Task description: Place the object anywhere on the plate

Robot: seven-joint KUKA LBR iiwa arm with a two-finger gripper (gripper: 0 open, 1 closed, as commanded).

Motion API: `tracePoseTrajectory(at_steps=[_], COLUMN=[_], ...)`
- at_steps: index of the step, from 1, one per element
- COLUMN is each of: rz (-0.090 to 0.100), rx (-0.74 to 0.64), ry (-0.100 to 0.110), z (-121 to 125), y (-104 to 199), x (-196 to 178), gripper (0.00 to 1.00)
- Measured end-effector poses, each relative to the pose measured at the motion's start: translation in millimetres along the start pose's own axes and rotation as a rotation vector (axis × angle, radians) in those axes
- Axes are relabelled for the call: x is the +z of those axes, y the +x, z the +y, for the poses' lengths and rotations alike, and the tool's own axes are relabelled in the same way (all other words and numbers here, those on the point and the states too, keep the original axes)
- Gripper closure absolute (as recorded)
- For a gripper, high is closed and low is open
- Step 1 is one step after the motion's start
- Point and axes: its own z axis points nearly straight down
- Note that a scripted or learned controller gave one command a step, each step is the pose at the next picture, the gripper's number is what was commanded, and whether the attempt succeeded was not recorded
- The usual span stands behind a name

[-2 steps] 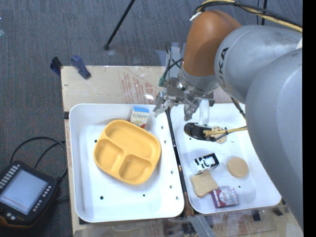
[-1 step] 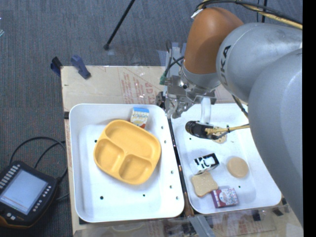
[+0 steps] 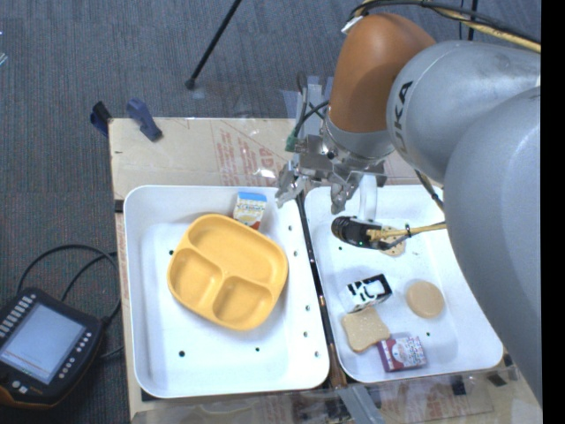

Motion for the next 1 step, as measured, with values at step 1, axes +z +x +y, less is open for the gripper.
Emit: tracePoseTrajectory(at_steps=[1], rz=[0.0], rx=[-0.003], ry=[0.003], z=[-0.1], y=[0.0], x=[-8.1], gripper=[1.0])
